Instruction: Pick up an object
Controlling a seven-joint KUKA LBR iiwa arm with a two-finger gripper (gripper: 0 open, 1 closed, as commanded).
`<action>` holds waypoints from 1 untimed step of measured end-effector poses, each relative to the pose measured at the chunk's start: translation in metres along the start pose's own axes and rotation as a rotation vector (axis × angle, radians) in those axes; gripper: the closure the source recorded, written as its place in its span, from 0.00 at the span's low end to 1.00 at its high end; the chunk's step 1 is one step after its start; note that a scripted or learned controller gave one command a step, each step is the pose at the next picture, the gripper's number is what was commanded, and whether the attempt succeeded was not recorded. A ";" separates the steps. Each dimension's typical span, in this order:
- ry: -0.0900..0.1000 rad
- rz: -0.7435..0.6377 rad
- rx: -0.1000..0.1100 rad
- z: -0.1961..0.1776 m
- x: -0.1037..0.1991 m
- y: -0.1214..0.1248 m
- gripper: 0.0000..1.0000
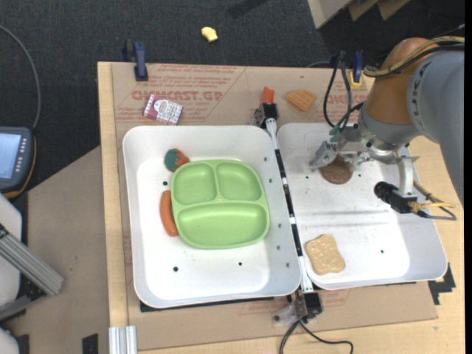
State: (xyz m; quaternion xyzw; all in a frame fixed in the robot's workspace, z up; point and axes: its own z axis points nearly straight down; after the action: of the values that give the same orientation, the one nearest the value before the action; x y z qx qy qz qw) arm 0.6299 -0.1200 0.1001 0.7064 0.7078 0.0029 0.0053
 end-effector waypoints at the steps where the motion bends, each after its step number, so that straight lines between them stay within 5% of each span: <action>1: -0.001 -0.001 -0.003 -0.011 0.000 0.001 1.00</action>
State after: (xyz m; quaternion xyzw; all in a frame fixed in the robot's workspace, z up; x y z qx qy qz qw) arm 0.6307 -0.1198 0.1109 0.7061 0.7081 0.0038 0.0068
